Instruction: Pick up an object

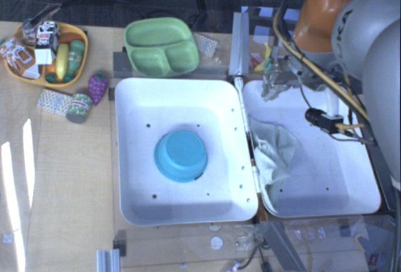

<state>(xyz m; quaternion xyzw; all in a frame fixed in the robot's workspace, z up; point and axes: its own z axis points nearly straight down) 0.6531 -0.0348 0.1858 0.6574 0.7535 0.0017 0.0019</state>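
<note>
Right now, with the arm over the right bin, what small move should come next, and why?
Probably bring the tool toward the view's bottom and lower it over the crumpled cloth. The tool sits at the right bin's far edge with nothing seen in it, and the cloth lies nearest, against the wall between the bins. The blue bowl is in the left bin.

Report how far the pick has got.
Nothing looks picked yet. The blue bowl sits in the left bin and the cloth lies in the right bin. The gripper is at that bin's far edge, away from the cloth. The grasp and lift remain.
</note>
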